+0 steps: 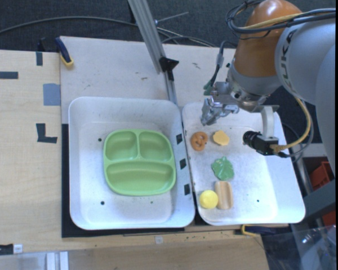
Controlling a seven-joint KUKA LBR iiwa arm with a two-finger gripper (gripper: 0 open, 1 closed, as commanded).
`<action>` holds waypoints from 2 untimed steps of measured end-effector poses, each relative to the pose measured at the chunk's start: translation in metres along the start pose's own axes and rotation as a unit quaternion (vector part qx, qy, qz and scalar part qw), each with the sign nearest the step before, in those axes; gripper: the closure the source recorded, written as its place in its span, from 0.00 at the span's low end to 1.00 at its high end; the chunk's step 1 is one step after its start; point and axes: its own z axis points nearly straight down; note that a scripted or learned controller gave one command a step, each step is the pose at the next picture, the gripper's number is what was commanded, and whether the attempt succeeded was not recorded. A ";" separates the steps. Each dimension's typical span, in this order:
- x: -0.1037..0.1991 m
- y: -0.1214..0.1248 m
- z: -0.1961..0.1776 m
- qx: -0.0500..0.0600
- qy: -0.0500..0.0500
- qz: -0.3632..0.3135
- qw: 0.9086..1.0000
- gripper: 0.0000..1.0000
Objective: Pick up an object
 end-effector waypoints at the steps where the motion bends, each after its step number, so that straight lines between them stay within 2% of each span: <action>1: 0.057 -0.005 0.016 0.000 0.000 -0.001 1.000 1.00; 2: 0.108 -0.008 0.023 0.000 0.000 -0.001 1.000 1.00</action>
